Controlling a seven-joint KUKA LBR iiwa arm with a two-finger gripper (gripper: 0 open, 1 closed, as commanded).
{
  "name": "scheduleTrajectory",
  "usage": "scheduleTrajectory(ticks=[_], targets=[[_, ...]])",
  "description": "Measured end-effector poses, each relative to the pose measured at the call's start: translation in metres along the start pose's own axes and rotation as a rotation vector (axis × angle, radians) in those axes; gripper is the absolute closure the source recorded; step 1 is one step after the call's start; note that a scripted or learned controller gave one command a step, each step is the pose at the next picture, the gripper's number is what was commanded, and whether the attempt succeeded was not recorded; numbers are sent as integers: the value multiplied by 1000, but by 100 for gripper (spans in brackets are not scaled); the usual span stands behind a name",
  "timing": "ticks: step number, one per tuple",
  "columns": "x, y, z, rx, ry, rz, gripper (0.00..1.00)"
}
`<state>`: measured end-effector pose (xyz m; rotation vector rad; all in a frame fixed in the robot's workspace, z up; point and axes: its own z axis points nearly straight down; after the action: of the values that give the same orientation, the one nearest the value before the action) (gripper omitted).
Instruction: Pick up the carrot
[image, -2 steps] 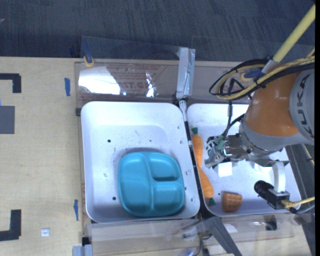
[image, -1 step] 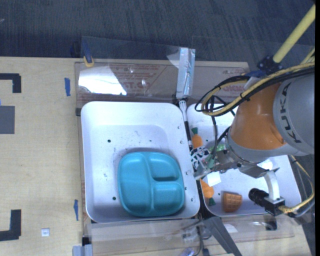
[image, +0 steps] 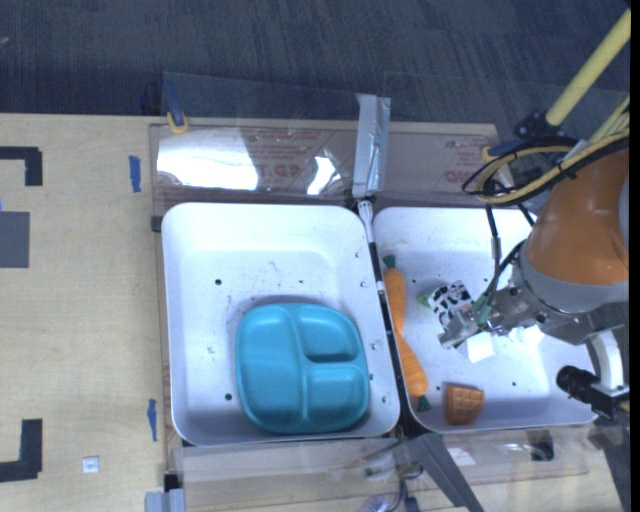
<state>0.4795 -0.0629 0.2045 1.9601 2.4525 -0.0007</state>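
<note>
The carrot (image: 404, 335) lies lengthwise along the left wall of the right bin (image: 520, 400), right against the divider between the two bins — its green top toward the far end, another bit of green at its near tip. Nothing grips it. Near its near end sits a small brown waffle-patterned piece (image: 463, 402). To the right of the carrot's middle, apart from it, a small black-and-white object (image: 447, 297) rests on the bin floor. The gripper (image: 470, 330) hangs just beside that object, reaching in from the right — whether its claw is apart or together cannot be told. The left bin (image: 200, 250) holds a blue compartment plate (image: 300, 368).
</note>
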Motion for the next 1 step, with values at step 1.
scheduleTrajectory(ticks=[1], targets=[[-18, -5, 21, 4, 4, -72, 100]])
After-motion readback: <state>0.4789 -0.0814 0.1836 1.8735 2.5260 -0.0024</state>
